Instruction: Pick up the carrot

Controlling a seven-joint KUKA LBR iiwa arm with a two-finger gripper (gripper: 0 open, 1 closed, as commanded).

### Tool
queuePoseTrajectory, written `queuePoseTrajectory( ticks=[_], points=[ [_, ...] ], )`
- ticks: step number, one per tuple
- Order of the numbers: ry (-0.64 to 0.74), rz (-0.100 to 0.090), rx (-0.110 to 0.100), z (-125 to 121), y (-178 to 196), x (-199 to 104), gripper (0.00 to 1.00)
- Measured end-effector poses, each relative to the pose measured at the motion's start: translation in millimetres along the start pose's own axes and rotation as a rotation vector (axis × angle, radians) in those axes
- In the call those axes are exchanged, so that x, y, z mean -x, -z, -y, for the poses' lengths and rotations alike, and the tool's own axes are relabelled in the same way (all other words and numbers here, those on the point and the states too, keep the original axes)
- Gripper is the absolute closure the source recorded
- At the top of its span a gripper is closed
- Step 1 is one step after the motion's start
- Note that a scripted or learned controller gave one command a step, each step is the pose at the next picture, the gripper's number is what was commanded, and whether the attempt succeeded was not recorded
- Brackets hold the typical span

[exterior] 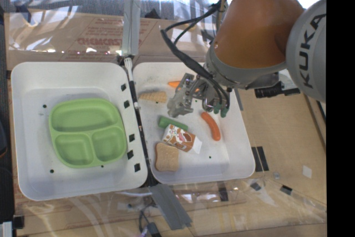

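the gripper hangs low over the right bin; from here i cannot tell how it is set. the carrot lies near the bin's far wall, just beside it. a green divided plate sits in the left bin.

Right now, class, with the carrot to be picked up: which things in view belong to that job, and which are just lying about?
Belongs to the job:
carrot
gripper
right bin

Just lying about:
green tray
sausage
bread slice
carton
green block
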State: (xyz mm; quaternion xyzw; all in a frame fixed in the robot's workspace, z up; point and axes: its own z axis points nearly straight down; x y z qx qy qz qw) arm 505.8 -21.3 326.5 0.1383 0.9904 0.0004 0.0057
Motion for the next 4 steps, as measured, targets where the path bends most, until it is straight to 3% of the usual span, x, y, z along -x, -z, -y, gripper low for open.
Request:
queuePoseTrajectory(
  ticks=[1,2,3,4],
  points=[
    [-0.113,-0.02,-0.007,-51,-113,40,1.0],
    [0.416,-0.004,0.0,-68,-8,23,1.0],
    [0.265,-0.01,-0.002,-74,-43,83,1.0],
    [0.455,-0.01,0.001,-147,-85,101,1.0]
  ],
)
